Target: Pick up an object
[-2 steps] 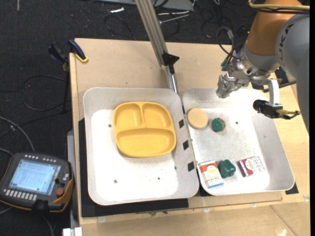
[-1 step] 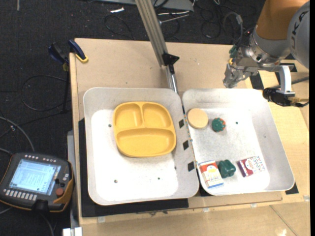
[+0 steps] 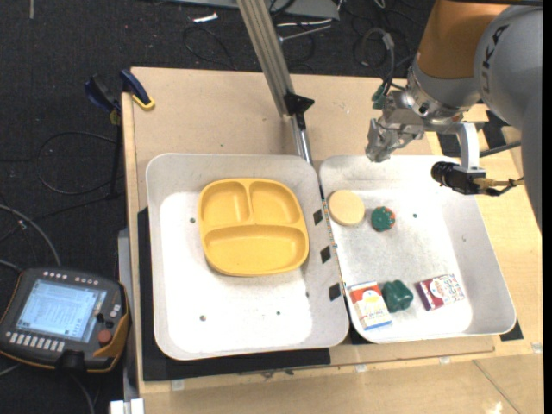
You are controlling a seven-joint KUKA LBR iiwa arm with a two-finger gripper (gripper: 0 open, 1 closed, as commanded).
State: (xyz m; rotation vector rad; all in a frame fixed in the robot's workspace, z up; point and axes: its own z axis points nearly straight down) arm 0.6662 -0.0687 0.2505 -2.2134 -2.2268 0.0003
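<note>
In the right bin (image 3: 483, 257) we see five small things that could be picked up. A pale round disc (image 3: 347, 207) lies near the bin's left wall, with a small green and red piece (image 3: 383, 219) just beside it on the right. Toward the near edge, a white and orange carton (image 3: 370, 306), a dark green lump (image 3: 398, 295) and a dark red and white packet (image 3: 441, 291) sit in a row, close together. The pincer (image 3: 380, 148) hangs over the far rim of this bin, beyond the disc, with nothing visibly between its tips; we cannot tell whether it is parted or closed. The grey arm (image 3: 483, 41) with its orange band comes in from the right. In the left bin (image 3: 172, 300) a yellow divided tray (image 3: 253, 227) rests flat. Both bins sit on the tan surface (image 3: 207, 110), and a handheld control pendant (image 3: 60, 316) lies off its left side.
</note>
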